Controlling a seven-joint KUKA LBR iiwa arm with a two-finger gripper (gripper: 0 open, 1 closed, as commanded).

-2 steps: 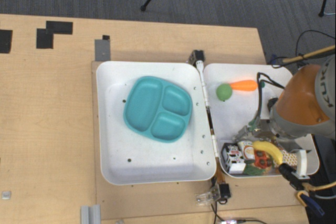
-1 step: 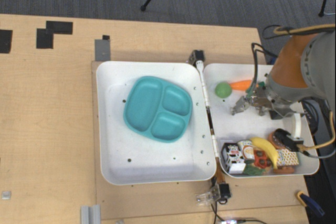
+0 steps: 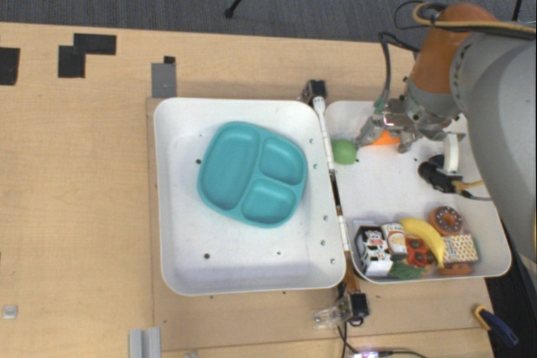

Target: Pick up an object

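My gripper hangs low over the far part of the right bin, its two fingers spread apart. A small orange object lies on the bin floor just below and between the fingers, partly hidden by them; nothing is gripped. To the left of it, a green ball rests against the bin's left wall. Along the near edge of the bin lie a yellow banana, a black-and-white carton, a small can, a round brown piece and a tan checkered block.
The left bin holds a teal divided plate. The grey arm with its orange band comes in from the right above the right bin's far corner. The right bin's middle floor is bare white.
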